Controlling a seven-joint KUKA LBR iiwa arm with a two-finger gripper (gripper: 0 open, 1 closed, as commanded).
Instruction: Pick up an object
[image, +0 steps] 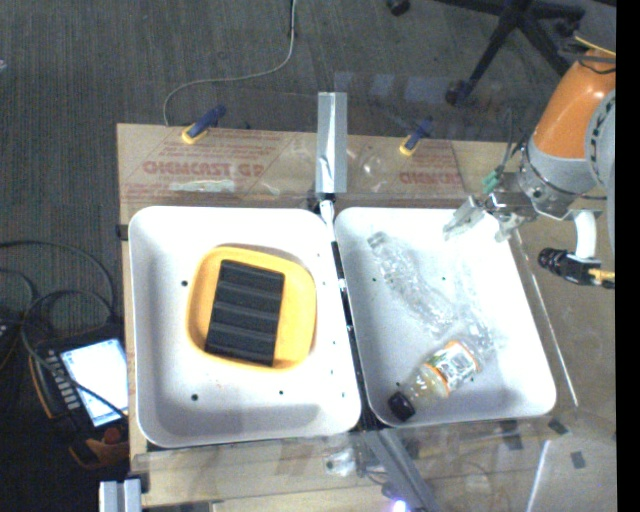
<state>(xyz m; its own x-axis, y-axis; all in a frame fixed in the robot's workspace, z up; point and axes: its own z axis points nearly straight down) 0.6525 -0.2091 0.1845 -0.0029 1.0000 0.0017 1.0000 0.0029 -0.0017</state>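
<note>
Looks like the approach step, nothing grabbed yet. Claw (478, 215) hovering at the 1 o'clock corner of the right white plastic bin (535, 330), spread open, empty. Small clear plastic bottle with orange label and black cap (440, 375) lying at 6 o'clock — next up, swing over and drop down.

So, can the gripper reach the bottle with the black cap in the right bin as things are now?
Probably yes. The gripper hovers over the right bin's far edge, and the bottle lies uncovered near the front, with only a clear plastic bottle beside it.
</note>
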